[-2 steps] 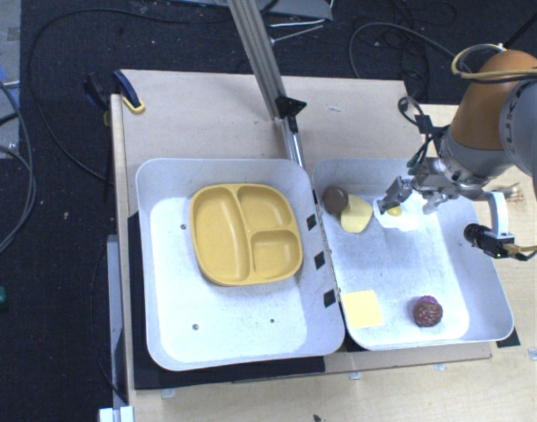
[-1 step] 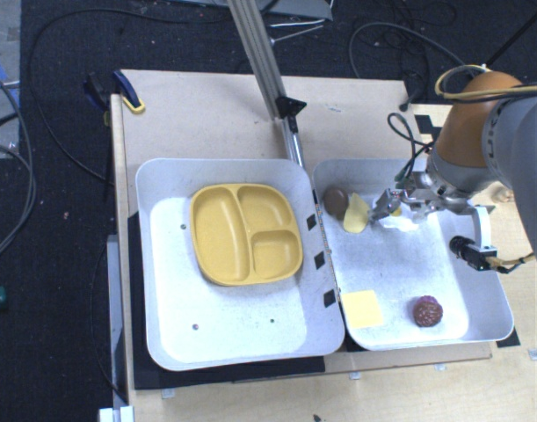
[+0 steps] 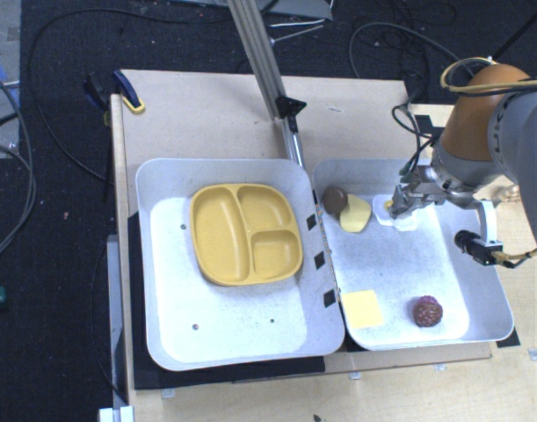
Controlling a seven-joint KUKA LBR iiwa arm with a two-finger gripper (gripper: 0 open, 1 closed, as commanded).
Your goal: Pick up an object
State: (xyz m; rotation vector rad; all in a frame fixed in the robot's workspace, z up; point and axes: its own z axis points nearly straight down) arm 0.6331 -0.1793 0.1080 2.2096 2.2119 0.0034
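arm [image 3: 501,130] cut off at right edge, jaws' state hidden

Pale yellow lump [image 3: 356,214] beside brown piece [image 3: 335,200], flat yellow square [image 3: 363,308], dark red ball [image 3: 427,310], right bin

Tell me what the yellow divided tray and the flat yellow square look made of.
Divided tray: probably moulded plastic, with one even yellow tone, rounded ridges between its three compartments and a soft sheen. Flat yellow square: perhaps foam, rubber or a plastic toy slice, thin and matte with no glare; the view leaves it open.
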